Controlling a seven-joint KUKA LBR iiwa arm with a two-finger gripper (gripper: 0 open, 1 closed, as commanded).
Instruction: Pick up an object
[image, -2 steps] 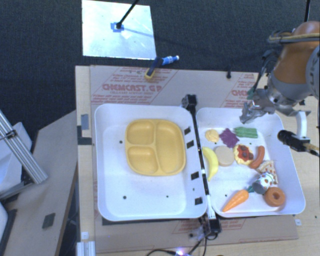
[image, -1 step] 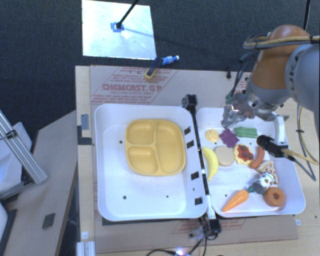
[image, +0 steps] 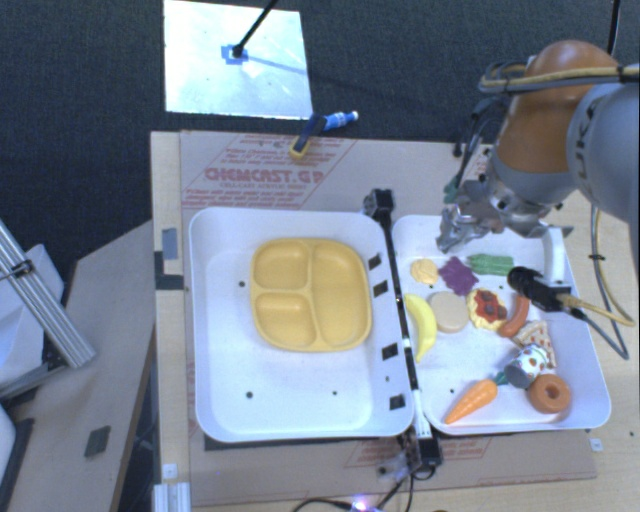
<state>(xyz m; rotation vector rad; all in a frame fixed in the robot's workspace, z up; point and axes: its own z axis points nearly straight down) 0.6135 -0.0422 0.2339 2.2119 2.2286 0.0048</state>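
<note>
2 white bins side by side on the bench. Left bin holds a yellow divided plate, 3 compartments, lying flat near its middle. Right bin holds the toy food, all bunched together.

Arm reaches in from the right; gripper sits low over the back-left corner of the right bin. Can't tell from this angle whether it's wide or narrow, and nothing visible in it.

Nearest candidates: purple piece just in front of the gripper, small yellow piece beside it, green piece to the right. Further forward: banana, pale round slice, pizza slice, carrot, donut.

Handling guess: all look like light, rigid moulded plastic, smooth so likely slippery, not fragile. Flat pieces sit low, hard to get under. Banana and carrot are the better bets: pinch across the narrow width at mid-length.
</note>
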